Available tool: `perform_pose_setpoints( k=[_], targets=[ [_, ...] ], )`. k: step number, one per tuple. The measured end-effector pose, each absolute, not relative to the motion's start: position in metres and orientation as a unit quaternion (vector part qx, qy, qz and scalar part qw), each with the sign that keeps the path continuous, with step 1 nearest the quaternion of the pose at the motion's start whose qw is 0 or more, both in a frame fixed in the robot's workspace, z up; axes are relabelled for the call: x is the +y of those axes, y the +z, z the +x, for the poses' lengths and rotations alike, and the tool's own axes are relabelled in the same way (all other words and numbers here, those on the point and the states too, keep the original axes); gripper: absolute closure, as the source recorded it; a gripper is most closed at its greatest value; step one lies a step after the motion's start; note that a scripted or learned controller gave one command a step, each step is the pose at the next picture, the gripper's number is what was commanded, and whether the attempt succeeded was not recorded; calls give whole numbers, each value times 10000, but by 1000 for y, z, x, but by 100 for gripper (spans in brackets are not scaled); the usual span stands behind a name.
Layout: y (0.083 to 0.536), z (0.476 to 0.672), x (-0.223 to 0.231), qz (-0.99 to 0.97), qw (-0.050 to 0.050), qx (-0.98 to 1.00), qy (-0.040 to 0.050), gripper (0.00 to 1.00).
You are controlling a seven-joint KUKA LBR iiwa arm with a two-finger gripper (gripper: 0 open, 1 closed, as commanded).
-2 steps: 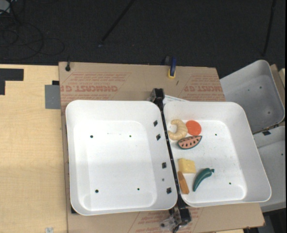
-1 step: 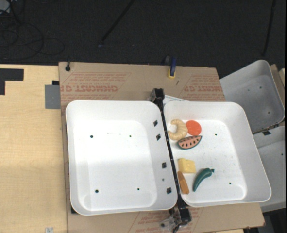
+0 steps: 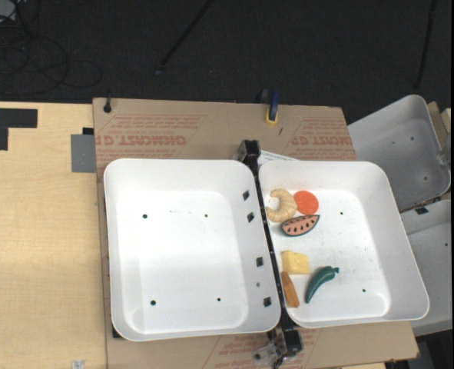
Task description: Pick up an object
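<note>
All the pickable things lie in the right bin, bunched against its left wall beside the divider: a croissant touching an orange disc, a melon slice just below, then a cheese block, a carrot stick and a green pepper. That crowding likely leaves little side room near the wall; the pepper has the most open floor around it. The left bin offers free space. I cannot tell the jaws' state.

Toys in right bin
</note>
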State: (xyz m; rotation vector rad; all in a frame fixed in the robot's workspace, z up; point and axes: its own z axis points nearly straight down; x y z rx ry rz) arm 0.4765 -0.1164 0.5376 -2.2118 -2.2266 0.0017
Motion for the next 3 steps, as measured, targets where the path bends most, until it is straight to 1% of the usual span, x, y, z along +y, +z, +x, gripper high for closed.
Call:
perform_pose_setpoints(
  k=[1,2,3],
  targets=[
    [389,475,-75,-7056,78,-7086,55,100],
    [331,487,6,-7041,44,-7101,30,100],
    [466,520,40,-7057,-42,-7085,-50,100]
  ],
)
